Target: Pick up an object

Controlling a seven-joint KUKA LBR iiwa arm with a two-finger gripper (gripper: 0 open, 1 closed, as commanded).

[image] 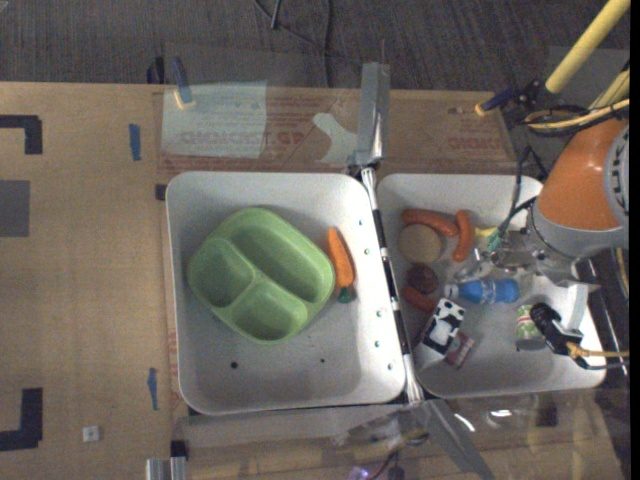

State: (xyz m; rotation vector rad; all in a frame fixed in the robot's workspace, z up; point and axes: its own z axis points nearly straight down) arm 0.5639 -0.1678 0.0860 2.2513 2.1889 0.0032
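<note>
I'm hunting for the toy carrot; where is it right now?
The carrot lies in the left bin, near its right wall, right beside the green divided plate.

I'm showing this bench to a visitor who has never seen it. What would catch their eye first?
Probably the bright green divided plate lying in the left bin, with a toy carrot just off its right edge. Next, the arm's orange band at the right, above the crowded right bin with its sausages, blue bottle and black-and-white cow toy.
</note>
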